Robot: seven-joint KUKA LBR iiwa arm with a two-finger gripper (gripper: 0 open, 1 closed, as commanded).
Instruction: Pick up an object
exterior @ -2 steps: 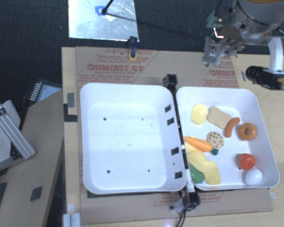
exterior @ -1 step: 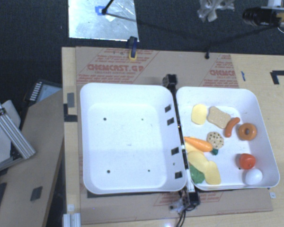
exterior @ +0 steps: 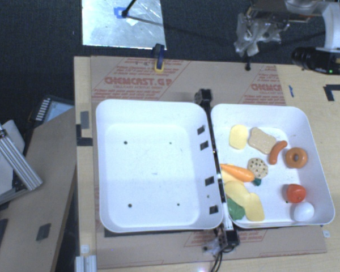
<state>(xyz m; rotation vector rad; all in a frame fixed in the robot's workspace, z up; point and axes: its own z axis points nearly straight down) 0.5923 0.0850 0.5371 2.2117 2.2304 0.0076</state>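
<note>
White egg (exterior: 303,211) and tomato (exterior: 295,192) sit nearest, in the right bin (exterior: 314,137) among carrot (exterior: 237,171), sausage (exterior: 277,152) and doughnut (exterior: 296,157). Nothing is picked yet: the gripper (exterior: 250,38) hangs well beyond the bins (whether it is closed, I can't tell) and must descend. Crowded neighbours complicate any grasp.

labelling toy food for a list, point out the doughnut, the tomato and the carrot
doughnut (exterior: 296,157), camera view, on its brown ring
tomato (exterior: 295,193), camera view, on its red top
carrot (exterior: 237,172), camera view, mid-length of its orange body
</note>
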